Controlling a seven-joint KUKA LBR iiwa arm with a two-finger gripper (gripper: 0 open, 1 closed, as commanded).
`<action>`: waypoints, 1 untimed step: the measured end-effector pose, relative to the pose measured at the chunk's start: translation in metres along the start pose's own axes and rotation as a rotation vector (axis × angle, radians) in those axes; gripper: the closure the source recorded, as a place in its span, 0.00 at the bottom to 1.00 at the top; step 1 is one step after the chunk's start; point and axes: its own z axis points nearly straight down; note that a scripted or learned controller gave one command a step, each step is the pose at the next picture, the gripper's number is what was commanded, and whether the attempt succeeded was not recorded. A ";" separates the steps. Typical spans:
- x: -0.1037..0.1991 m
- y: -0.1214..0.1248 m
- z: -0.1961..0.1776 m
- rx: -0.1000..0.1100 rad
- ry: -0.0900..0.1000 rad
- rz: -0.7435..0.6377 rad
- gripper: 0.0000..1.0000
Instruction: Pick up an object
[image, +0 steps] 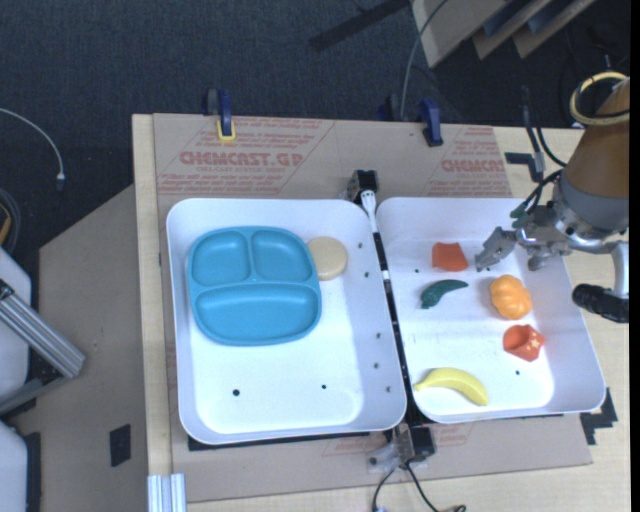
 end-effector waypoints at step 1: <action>0.010 0.003 0.055 -0.002 0.000 -0.002 0.00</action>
